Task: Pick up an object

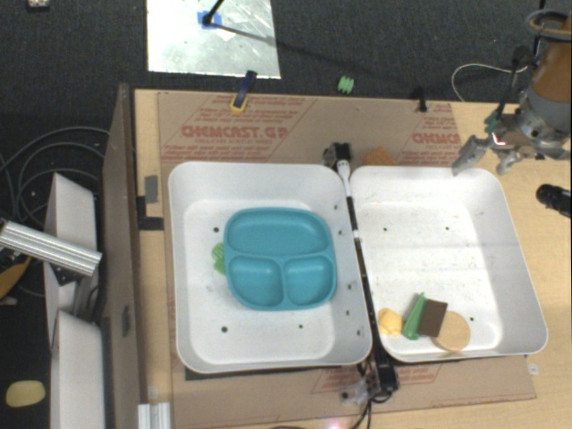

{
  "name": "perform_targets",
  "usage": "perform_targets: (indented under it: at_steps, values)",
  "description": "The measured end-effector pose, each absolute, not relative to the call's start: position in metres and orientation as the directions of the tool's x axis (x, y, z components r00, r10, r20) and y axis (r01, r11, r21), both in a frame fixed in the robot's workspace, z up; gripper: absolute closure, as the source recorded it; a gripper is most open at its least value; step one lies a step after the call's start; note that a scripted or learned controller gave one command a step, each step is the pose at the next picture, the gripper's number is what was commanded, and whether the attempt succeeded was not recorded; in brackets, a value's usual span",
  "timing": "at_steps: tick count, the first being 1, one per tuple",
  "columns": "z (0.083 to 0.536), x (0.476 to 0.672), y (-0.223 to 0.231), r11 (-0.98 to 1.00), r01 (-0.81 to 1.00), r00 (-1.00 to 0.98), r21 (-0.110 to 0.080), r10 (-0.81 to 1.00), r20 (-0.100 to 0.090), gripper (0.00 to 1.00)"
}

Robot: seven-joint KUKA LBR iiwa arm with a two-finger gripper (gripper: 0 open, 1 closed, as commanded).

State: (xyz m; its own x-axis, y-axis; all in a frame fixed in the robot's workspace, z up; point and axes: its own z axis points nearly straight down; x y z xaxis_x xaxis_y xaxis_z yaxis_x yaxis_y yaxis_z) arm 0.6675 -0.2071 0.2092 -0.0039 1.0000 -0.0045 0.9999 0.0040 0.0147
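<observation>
The right bin [500, 239] holds a cluster at its near edge: a yellow lump [390, 322], a green stick [415, 316], a brown block [434, 316] and a tan round disc [453, 332]. In the left bin [192, 204] lies a teal divided plate [279, 257], with a small green piece [217, 257] peeking out at its left side. My gripper [483, 161] hovers over the far right corner of the right bin, well away from the cluster. It is open, with nothing between its fingers.
Both bins rest on a cardboard sheet [268, 128]. A black divider clip [340, 155] sits where the bins meet at the back. Cables [54, 150] and a white box [71, 231] lie to the left, and a shiny sheet [214, 25] lies beyond the bench.
</observation>
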Motion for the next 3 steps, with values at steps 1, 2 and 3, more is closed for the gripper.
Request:
perform_targets:
  at_steps: [1, 2, 3]
  values:
    - [0.080, 0.668, -0.205, 0.005, 1.000, -0.005, -0.006, 1.000, 0.004, 0.00]
    - [0.096, 0.670, -0.206, 0.007, 1.000, -0.007, 0.005, 1.000, -0.001, 1.00]
    - [0.178, 0.671, -0.146, 0.009, 1.000, -0.009, 0.009, 1.000, 0.000, 1.00]
